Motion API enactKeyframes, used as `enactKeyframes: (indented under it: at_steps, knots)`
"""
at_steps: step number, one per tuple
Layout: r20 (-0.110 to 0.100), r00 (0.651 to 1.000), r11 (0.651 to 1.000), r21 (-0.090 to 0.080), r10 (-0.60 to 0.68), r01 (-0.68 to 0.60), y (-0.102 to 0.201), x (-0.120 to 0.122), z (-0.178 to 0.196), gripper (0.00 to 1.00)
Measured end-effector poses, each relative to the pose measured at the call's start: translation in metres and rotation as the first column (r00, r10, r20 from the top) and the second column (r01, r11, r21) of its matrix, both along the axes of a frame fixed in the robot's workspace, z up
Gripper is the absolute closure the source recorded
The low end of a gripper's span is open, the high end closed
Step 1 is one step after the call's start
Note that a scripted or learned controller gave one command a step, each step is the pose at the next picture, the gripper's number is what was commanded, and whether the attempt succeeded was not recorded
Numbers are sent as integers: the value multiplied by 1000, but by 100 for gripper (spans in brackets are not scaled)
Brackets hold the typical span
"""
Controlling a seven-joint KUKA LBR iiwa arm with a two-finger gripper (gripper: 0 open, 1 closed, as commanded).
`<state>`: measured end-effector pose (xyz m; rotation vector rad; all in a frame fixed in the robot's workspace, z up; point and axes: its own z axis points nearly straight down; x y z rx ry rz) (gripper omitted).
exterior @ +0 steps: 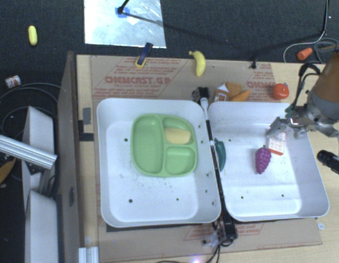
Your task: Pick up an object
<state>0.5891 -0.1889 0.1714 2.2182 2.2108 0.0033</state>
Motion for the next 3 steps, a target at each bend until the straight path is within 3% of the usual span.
enactKeyframes:
  at_steps: [1,2,3]
  knots:
    - [3,1000,1000,-5,4,-4,20,-12,-86,0]
    - [-7,1000,1000,5,4,-4,24,-42,-86,0]
    - [-5,1000,1000,5,5,-5,24,-40,-76,100]
